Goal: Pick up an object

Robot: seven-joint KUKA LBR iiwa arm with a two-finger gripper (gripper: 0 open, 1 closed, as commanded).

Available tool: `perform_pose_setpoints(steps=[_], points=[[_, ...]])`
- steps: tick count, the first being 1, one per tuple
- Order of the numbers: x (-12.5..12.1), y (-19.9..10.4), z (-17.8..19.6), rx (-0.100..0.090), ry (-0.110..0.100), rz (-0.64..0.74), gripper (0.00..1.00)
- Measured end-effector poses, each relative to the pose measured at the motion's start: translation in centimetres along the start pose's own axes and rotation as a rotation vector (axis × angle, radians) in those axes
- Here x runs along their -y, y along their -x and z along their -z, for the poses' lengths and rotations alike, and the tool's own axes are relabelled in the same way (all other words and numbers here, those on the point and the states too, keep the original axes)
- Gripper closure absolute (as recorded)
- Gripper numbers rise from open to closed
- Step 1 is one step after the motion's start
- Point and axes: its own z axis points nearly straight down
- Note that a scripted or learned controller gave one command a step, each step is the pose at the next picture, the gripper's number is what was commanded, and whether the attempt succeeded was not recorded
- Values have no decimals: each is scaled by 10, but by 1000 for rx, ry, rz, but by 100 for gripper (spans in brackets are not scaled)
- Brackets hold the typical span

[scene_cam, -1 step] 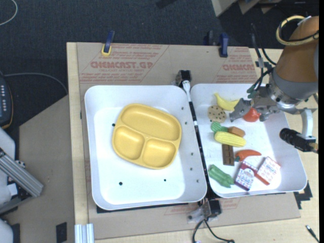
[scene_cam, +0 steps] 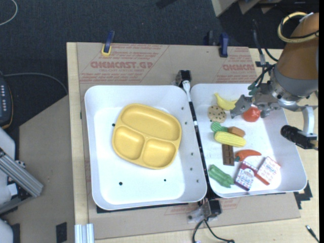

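My gripper [scene_cam: 254, 107] hangs low over the back of the right bin [scene_cam: 298, 173], at the end of the grey arm with its orange band [scene_cam: 304, 32]. A small red tomato [scene_cam: 251, 115] lies right under it, touching or nearly touching the gripper's grey parts. Just left of it are a yellow banana [scene_cam: 225, 102] and a brown cookie [scene_cam: 217, 114]. In front lie a green vegetable [scene_cam: 218, 127], an orange sausage [scene_cam: 236, 131], a corn cob [scene_cam: 230, 138], a brown chocolate bar [scene_cam: 228, 155] and a red chili [scene_cam: 248, 154].
A green pepper [scene_cam: 220, 175] and two small cartons [scene_cam: 245, 177] [scene_cam: 268, 170] fill the right bin's front. The left bin [scene_cam: 101, 181] holds a yellow divided plate [scene_cam: 146, 135]. A black ridge [scene_cam: 194, 128] runs between the bins.
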Motion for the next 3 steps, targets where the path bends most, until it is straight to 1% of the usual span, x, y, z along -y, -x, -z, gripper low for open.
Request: perform_pose_setpoints(steps=[1,2,3], points=[[-5,-9,-57,-2,-8,1,0],[-4,-9,-111,-1,-7,-1,0],[-5,-9,-96,1,1,-2,100]])
